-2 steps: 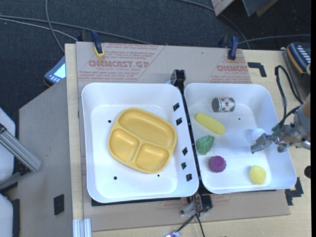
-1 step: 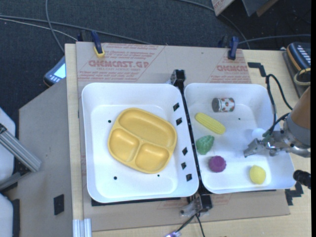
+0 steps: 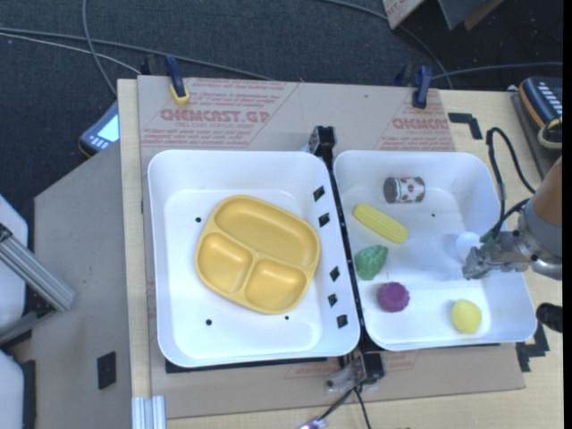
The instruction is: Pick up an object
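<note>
The right bin (image 3: pixel 447 161) holds a small can (image 3: pixel 404 189) lying on its side at the back, a yellow corn cob (image 3: pixel 380 223), a green piece (image 3: pixel 371 260), a purple round fruit (image 3: pixel 392 297) and a yellow lemon (image 3: pixel 466 315). My gripper (image 3: pixel 476 264) hangs low at the bin's right side, above the lemon and to the right of the purple fruit. A pale round thing (image 3: pixel 466 241) lies just beside its tip. I see nothing between its fingers.
The left bin (image 3: pixel 170 239) carries a yellow divided plate (image 3: pixel 257 253). A black divider with clips (image 3: pixel 332 239) separates the bins. Cables (image 3: pixel 500 164) run along the right edge near the arm (image 3: pixel 547 231). Clamps hold the board at the back.
</note>
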Tool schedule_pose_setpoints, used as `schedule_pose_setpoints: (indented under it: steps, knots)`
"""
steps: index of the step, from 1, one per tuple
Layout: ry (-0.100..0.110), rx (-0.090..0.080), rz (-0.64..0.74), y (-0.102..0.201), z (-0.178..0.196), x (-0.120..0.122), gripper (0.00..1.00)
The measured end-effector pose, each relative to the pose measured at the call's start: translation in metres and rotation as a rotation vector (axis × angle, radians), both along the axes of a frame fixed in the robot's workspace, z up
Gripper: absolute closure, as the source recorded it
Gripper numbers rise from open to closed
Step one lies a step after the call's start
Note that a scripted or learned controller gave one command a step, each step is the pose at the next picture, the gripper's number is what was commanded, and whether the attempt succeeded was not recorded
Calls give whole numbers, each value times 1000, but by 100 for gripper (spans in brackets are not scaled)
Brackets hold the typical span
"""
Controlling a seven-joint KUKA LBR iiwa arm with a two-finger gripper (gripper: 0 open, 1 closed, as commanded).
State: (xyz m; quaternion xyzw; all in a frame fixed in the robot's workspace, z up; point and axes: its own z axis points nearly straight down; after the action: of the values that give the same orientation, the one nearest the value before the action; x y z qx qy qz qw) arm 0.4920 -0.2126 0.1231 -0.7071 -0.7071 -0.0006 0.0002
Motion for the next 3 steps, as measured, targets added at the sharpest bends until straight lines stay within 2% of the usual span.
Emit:
schedule_pose_setpoints:
  steps: [1,3]
  knots:
    - [-5,-3,2,10,51,-1,100]
    - [-5,-3,2,0,142,-3,100]
